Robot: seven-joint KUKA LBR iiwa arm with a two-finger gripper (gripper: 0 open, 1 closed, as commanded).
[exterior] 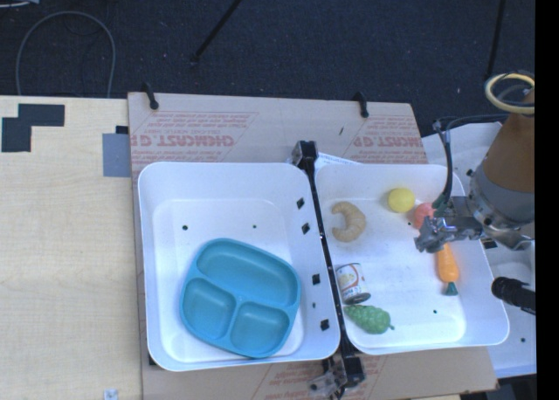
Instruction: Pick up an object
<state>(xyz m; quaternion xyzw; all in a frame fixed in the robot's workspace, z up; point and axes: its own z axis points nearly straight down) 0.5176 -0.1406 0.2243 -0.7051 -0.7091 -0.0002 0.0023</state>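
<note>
Blue divided plate (240,298) in left white bin (157,206), cardboard sheet (253,132) beneath, dark carpet (262,23) behind

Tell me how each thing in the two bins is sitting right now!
blue plate: flat in the left bin, tilted a little askew.
croissant: lying loose in the right bin.
yellow ball: resting near the right bin's back.
small can: on its side by the divider.
green toy: lying near the front.
carrot: lying flat, just below the gripper.
</note>
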